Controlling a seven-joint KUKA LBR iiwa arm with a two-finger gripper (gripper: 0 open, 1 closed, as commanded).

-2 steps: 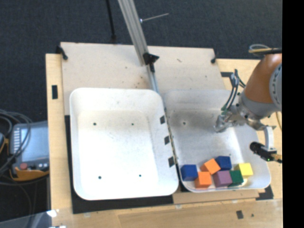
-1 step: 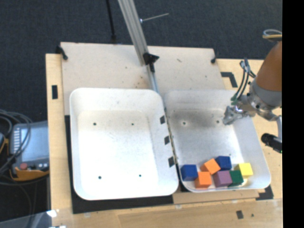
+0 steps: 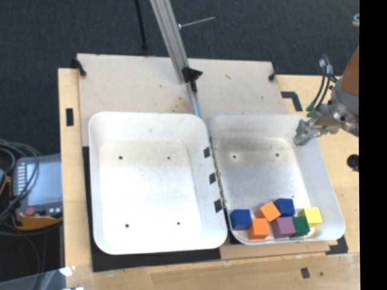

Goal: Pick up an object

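**Inspector:** Small coloured foam-like cubes, seven counted, lie clustered in the near right corner of the right shallow white plastic bin (image 3: 314, 162). Itemised: a blue cube (image 3: 240, 218) at the cluster's left end, an orange cube (image 3: 269, 211) and a second orange cube (image 3: 259, 228) beside it, a darker blue cube (image 3: 285, 206) behind, a purple cube (image 3: 282, 226), a green cube (image 3: 300, 225), and a yellow cube (image 3: 312, 215) at the right end. Most touch a neighbour.

**Clerk:** And the arm?

**Inspector:** The grey two-finger gripper (image 3: 300, 137) sits at the right bin's far right rim, tilted down and leftward, well apart from the cubes. Whether its fingers are spread or pressed together cannot be told at this angle. Nothing shows between them. Cables (image 3: 325, 83) loop above the wrist.

**Clerk:** The other bin?

**Inspector:** The left shallow white plastic bin (image 3: 151, 180) adjoins the right one; its floor is speckled with dark scuffing. Both bins rest on a pale wooden bench (image 3: 69, 162). A lighter board (image 3: 230, 89) lies behind the bins.

**Clerk:** Surroundings?

**Inspector:** A slanted aluminium rail (image 3: 169, 32) rises from the gap between the bins toward the top edge. A grey handheld control unit (image 3: 37, 186) with cabling lies on the dark carpet (image 3: 60, 17) left of the bench.
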